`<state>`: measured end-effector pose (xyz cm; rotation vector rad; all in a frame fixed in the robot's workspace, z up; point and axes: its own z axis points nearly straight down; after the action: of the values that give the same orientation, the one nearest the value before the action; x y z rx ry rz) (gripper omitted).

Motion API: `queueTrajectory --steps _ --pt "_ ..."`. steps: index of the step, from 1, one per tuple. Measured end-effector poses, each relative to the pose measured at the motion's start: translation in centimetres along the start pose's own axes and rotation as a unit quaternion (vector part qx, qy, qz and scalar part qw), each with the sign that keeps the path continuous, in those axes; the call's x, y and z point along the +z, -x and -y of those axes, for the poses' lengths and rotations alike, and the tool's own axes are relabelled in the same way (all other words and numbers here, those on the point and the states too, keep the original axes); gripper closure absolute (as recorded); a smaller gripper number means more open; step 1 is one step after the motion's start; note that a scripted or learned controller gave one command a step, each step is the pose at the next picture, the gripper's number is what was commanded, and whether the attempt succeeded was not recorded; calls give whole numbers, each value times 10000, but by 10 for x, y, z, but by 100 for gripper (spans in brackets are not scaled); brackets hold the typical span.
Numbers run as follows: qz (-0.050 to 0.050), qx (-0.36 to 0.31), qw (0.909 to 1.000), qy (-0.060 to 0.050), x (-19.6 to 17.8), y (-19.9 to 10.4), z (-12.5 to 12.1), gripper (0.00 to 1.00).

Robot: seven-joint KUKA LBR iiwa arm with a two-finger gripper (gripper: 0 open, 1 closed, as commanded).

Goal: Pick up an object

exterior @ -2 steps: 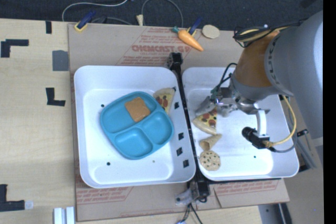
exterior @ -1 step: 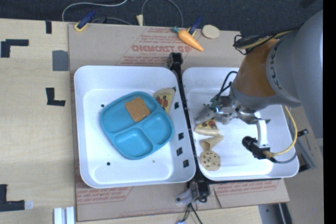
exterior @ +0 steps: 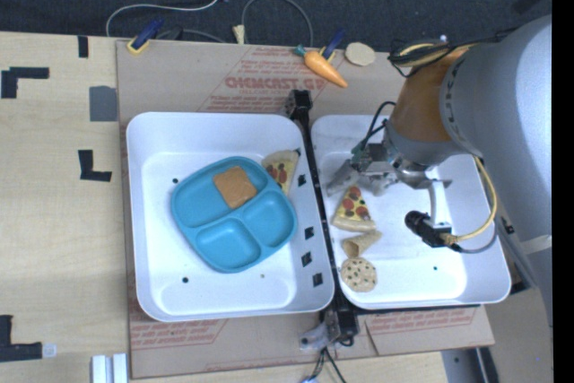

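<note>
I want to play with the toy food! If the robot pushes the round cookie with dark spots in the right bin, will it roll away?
Probably not. The round tan cookie with dark spots lies flat on the floor of the right white bin, so a push would likely slide it, not roll it. It looks thin and low, so it may be hard to pinch from above. It seems small and likely light.

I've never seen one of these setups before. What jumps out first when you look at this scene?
Probably the bright blue divided plate in the left bin, with a brown toast-like square in one compartment. Next, the big grey arm with its orange band reaches in from the right, its gripper low over the right bin, just above a toy pizza slice and a cookie. A toy carrot lies on the cardboard behind the bins.
</note>
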<state>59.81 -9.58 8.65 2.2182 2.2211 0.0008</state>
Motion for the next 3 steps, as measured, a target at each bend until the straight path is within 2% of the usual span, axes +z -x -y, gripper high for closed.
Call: queueTrajectory --steps 1,2,3 --pt "8 5 10000 11 -10 1 0 100" --pt "-11 5 10000 5 -103 -9 46 100" --pt "-26 -45 10000 1 -153 -93 75 100"
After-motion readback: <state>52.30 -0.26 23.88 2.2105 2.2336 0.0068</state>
